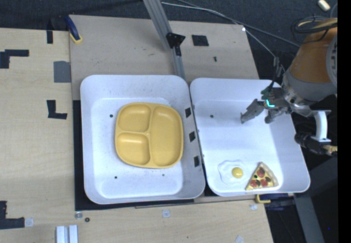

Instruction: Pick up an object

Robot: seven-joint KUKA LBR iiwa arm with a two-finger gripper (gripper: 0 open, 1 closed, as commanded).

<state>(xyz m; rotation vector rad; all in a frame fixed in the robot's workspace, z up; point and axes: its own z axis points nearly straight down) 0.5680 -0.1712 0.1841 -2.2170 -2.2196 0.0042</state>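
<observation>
In the right bin point(219, 94) a fried egg toy point(232, 171) lies near the front edge. A pizza slice toy point(262, 176) lies just to its right. My gripper point(259, 114) hovers over the right side of this bin, well behind both toys. Its two fingers are spread apart, open, with nothing between them. The left bin point(93, 126) holds a yellow divided plate point(149, 135).
A grey pole point(156, 9) slants across the bench behind the bins, ending at a black clamp point(175, 39). Cables run along the dark floor at the back. The arm's orange band point(312, 63) is at the right edge.
</observation>
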